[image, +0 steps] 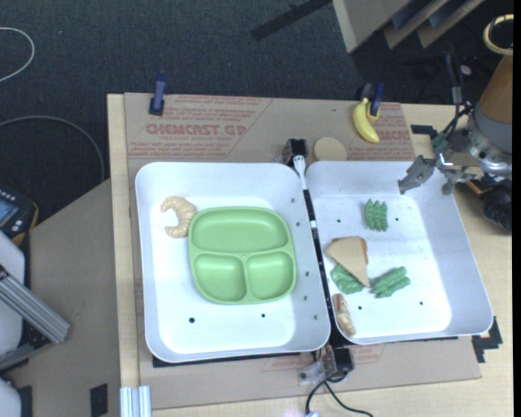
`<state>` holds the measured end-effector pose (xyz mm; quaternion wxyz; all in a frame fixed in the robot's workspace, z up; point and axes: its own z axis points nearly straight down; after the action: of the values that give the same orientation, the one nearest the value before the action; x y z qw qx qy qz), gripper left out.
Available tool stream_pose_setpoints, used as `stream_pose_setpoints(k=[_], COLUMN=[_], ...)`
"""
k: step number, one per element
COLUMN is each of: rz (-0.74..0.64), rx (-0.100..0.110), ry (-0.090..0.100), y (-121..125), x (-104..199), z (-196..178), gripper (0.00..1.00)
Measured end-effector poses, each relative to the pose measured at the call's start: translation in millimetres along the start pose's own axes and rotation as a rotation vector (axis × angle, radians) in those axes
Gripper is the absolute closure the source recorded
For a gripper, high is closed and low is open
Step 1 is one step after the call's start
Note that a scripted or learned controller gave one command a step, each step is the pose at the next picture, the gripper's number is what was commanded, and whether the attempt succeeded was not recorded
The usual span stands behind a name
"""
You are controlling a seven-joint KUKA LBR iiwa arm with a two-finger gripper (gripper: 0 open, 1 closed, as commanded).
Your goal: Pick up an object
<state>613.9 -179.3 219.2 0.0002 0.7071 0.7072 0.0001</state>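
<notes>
The tool [426,175], jaws apart and holding nothing, hung over the right bin's [456,269] far edge; next it needed lowering onto the beans [375,214].

1. We saw a dark blue-grey carpeted floor [122,49] around the counter on the upper and left sides.
2. The counter [488,244] had a pale wood top, and a brown cardboard sheet [244,122] with red printed lettering lay over it.
3. Two blue clamps [157,94] stood at the sheet's far edge.
4. A thin pale cable [20,41] looped across the floor at the upper left.
5. We noted a pale aluminium rail [32,305] at the lower left and light wooden furniture [407,24] at the top right.
6. The light was even and soft, without hard shadows.
</notes>
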Motion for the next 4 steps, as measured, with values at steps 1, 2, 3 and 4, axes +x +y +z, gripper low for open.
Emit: stream_pose_setpoints(k=[1,2,3,4], rz=[-0.001,0.005,0.004,-0.002], rx=[-0.005,-0.014,-0.016,-0.004], ry=[0.000,-0.003,-0.004,0.000], y=[-45.3,-107.2,-130.4,-108.8], x=[66.0,83.9,85.1,85.1], z=[121.9,129.5,129.9,131.5], gripper=[0.00,0.00,0.00,0.00])
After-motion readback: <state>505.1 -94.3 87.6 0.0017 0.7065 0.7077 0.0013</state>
